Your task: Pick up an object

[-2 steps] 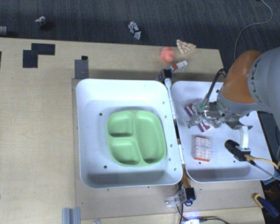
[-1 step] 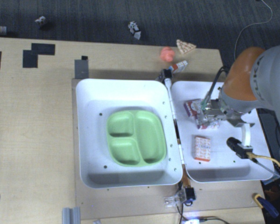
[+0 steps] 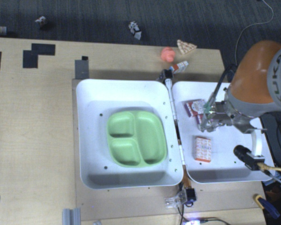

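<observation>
Camera view, from the near edge of the bench (image 3: 33, 139) outward: the right bin (image 3: 225, 176) holds an orange packet (image 3: 203, 149) lying flat on its floor, apart from the walls and from anything else. That makes it an easy candidate for a top-down grab.

Just beyond it the gripper (image 3: 205, 123) hangs low over the same bin, between the orange packet and a red packet (image 3: 194, 108) that lies a little farther back. It sits closer to the red packet, at that packet's near right corner, so this looks like the thing being tried for. Whether the jaws are parted or clenched cannot be told from this angle, and nothing can be seen held between them. I would judge the pick as not yet made.

The left bin (image 3: 86, 125) carries a green divided plate (image 3: 136, 137) lying flat in its middle, well apart from the arm, so it is likely not the aim of this try.

Farther back, outside the bins, a small tube (image 3: 179, 67) lies by their far corner. A pink ball (image 3: 167, 54) and a wedge (image 3: 186, 46) rest at the far bench edge, out of play.
</observation>
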